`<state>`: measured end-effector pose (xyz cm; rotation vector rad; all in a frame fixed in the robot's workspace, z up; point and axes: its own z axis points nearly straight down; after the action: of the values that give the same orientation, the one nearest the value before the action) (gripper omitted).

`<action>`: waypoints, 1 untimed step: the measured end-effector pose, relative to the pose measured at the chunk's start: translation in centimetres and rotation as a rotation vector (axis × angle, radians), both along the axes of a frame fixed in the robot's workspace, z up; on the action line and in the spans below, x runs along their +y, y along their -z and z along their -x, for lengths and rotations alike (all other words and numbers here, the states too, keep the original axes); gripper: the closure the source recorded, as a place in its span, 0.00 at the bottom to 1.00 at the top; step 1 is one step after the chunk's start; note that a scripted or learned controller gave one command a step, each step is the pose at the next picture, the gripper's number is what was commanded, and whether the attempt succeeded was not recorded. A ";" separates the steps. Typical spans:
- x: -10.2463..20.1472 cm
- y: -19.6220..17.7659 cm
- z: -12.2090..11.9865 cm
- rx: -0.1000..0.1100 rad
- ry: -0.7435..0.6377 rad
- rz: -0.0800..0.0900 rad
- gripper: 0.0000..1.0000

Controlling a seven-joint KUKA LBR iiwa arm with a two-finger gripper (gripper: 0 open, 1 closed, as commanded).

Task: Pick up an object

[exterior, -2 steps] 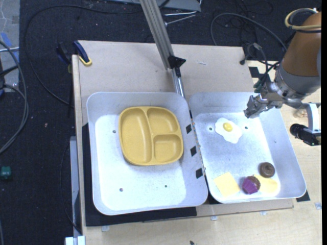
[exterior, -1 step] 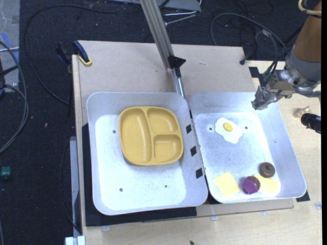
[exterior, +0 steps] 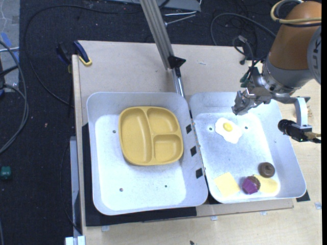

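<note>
Nearest the camera, in the right bin (exterior: 286,152), lie a yellow slice (exterior: 226,184), purple piece (exterior: 250,185) and brown donut (exterior: 266,169). The jaws (exterior: 240,107) hover above the fried egg (exterior: 228,129); their state: cannot tell. Nothing grasped; pick outstanding.

Fried egg (exterior: 228,129) as landmark, gripper (exterior: 240,107) just above-right of it, bare bin floor (exterior: 240,157) below egg, cheese slice (exterior: 226,184), purple piece (exterior: 250,185), brown doughnut (exterior: 266,170) clustered well below, yellow tray (exterior: 150,135) filling left bin centre.
</note>
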<state>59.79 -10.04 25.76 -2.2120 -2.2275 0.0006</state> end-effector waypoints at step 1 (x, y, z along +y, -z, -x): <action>5.9 1.6 0.2 0.000 -0.001 -0.001 1.00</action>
<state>59.58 -4.18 24.16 -2.2113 -2.2280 -0.0006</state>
